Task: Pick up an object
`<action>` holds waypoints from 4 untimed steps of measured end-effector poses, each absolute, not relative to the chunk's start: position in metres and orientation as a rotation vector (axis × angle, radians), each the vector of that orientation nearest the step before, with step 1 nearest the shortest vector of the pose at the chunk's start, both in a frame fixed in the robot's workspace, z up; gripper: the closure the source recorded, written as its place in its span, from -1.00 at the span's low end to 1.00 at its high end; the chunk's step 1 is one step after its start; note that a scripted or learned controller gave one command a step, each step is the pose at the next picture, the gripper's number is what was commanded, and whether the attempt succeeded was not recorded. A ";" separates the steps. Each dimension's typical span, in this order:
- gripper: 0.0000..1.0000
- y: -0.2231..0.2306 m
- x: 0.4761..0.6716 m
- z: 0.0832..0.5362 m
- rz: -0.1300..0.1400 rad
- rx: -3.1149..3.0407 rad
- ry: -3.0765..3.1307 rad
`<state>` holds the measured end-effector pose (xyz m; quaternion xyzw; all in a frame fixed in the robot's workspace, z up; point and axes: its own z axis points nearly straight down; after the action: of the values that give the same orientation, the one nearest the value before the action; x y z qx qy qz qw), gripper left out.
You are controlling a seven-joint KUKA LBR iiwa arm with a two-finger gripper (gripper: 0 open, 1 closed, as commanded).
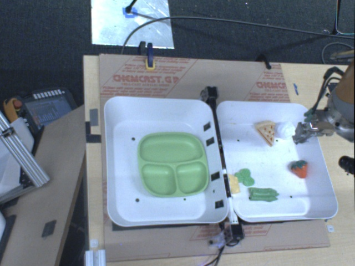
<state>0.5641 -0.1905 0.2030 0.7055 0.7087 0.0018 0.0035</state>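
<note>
My tool (302, 132) hangs over the right bin's (324, 204) far right edge, near a white object (284, 129) beside the pizza slice (267, 132); I cannot tell its state. I judge this the approach: next, descend squarely onto one piece.

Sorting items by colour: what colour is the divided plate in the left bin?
Pale green divided plate, seen in the camera view.

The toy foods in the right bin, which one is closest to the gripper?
The white piece, lying just left of the gripper and beside the waffle-like wedge. The strawberry and the green pieces lie farther off toward the bin's near side.
</note>
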 end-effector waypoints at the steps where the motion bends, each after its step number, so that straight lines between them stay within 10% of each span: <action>1: 1.00 -0.191 0.567 0.268 0.006 2.209 2.222; 4: 1.00 -0.031 0.549 0.235 0.002 2.211 2.233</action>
<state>0.5485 -0.0305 0.2348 0.7036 0.7106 0.0006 -0.0006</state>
